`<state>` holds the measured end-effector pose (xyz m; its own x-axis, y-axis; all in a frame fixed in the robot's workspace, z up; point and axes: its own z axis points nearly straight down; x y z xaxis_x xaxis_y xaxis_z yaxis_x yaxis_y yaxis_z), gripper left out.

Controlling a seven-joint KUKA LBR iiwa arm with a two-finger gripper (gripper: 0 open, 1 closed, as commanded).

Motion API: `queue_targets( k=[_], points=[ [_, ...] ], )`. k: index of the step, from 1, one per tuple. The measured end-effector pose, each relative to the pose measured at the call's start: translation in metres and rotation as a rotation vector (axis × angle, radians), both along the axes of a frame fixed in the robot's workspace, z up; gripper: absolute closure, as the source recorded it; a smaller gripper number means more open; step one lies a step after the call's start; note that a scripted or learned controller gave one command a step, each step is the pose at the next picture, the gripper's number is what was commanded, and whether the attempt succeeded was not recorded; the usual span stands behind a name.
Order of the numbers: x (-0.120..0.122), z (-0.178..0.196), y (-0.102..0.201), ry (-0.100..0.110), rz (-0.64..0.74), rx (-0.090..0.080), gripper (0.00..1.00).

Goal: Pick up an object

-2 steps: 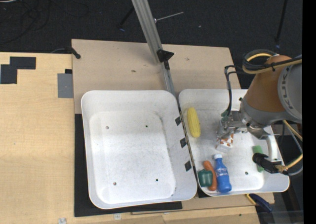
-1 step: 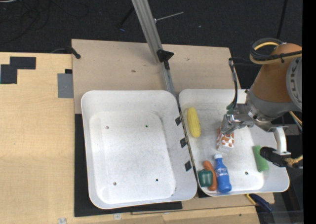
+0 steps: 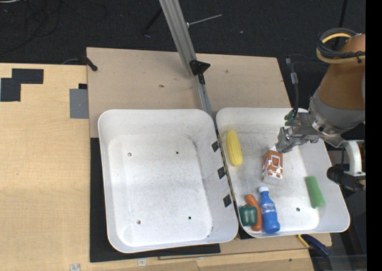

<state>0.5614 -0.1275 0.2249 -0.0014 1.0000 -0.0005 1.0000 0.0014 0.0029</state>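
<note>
Claw (image 3: pixel 288 138) sits low over the right bin (image 3: pixel 334 219), in its upper-middle part, arm coming in from the right; whether it is spread or closed I cannot tell, metal parts bunch together at this slant, and nothing can be seen gripped in it; nearest thing is the orange-and-white packet (image 3: pixel 273 165), just below and slightly left of the claw, its top end almost touching the claw tip or right under it, contact unclear; packet's long axis runs roughly top-to-bottom in the view, slightly tilted; that is my guess for the target, so the coming move likely turns on a short drop down-left and a grip across the packet's narrow width; further out: yellow corn cob (image 3: pixel 233 147) to the left near the divider, long axis also up-down, apart from the packet; green block (image 3: pixel 314 191) to the lower right, well apart; blue bottle (image 3: pixel 269 210) below the packet, near the front rim, with an orange carrot (image 3: pixel 255 210) and green pepper (image 3: pixel 247 214) crowded beside it on its left, touching or nearly so; left bin (image 3: pixel 119 144) lies beyond the divider; both bins rest on the desk (image 3: pixel 137 79).
</note>
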Motion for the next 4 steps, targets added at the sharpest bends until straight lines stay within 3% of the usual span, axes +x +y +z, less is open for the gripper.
queue_targets(
  k=[1,2,4],
  points=[
    [0.001,0.038,-0.001,0.001,0.0,0.0,1.0],
    [0.021,0.039,0.041,0.004,0.002,0.001,1.0],
    [0.057,0.006,0.133,0.006,0.002,0.002,1.0]
  ],
)
